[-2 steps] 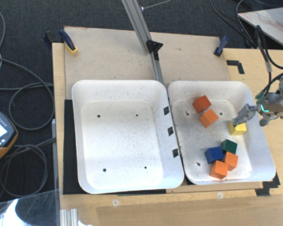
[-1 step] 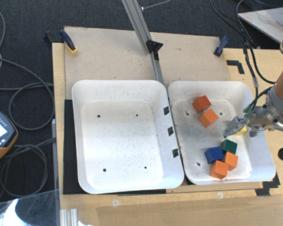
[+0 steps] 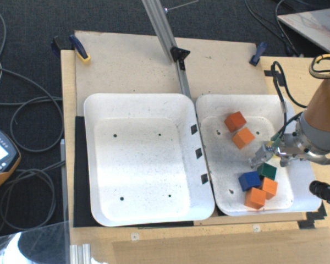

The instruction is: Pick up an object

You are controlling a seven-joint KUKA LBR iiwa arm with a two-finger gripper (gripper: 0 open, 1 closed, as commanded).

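The right bin (image 3: 225, 106) holds several small blocks. Two orange blocks (image 3: 235, 120) (image 3: 242, 138) lie side by side near its middle. Toward the front sit a blue block (image 3: 249, 180), a green block (image 3: 267, 171) and two more orange blocks (image 3: 270, 187) (image 3: 255, 197), packed close together. My gripper (image 3: 263, 157) reaches in from the right and hangs just above and behind the green block, between the two groups. Nothing is seen in its grasp.
The left bin (image 3: 137, 106) lies beside the right one, with a raised rim between them. A slanted metal rod (image 3: 164, 29) crosses the back of the bench. Cables trail from the arm (image 3: 319, 120) along the right bin's edge.
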